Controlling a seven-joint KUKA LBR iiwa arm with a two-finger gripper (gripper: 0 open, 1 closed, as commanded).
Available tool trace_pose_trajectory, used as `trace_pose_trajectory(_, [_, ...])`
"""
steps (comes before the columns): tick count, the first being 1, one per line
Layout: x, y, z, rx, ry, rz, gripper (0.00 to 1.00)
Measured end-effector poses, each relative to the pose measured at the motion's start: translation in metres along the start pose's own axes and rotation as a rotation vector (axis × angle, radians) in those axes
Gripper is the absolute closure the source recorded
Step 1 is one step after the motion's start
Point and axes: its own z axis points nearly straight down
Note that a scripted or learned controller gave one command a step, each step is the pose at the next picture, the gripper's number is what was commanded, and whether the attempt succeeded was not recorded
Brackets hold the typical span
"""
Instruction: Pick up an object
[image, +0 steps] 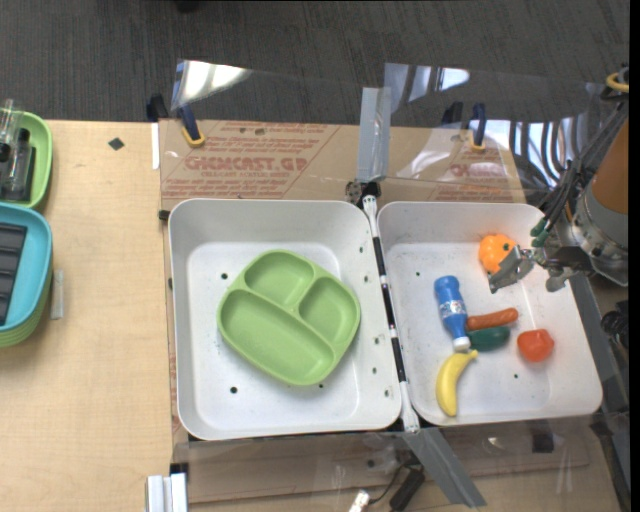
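Yellow banana (454, 380) lies lowest in the right bin (580, 400), beside the blue bottle (450, 306) and red sausage (492, 320), while the jaws (532, 270), spread and holding nothing, hover at centre right by the orange fruit (494, 250), seemingly lining up a pick.

Arm (608, 190) comes in from the right edge, mid-depth in the scene; orange band visible at the edge, grey wrist below it with cables running up and to the far right. Gripper (532, 270) sits at the arm's left end, pointing left and slightly toward the near side. Jaws spread apart, one finger (508, 270) angled left, nothing between them.
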Motion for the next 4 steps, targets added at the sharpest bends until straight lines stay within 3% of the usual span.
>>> trace_pose_trajectory(1, [0.077,0.037,0.034,0.0,0.0,0.11,0.0])
trace_pose_trajectory(2, [0.107,0.08,-0.086,-0.002,-0.002,0.165,0.0])
trace_pose_trajectory(3, [0.191,0.067,-0.062,0.001,-0.003,0.406,0.0])
trace_pose_trajectory(4, [0.19,0.067,-0.069,0.006,-0.007,0.403,1.0])
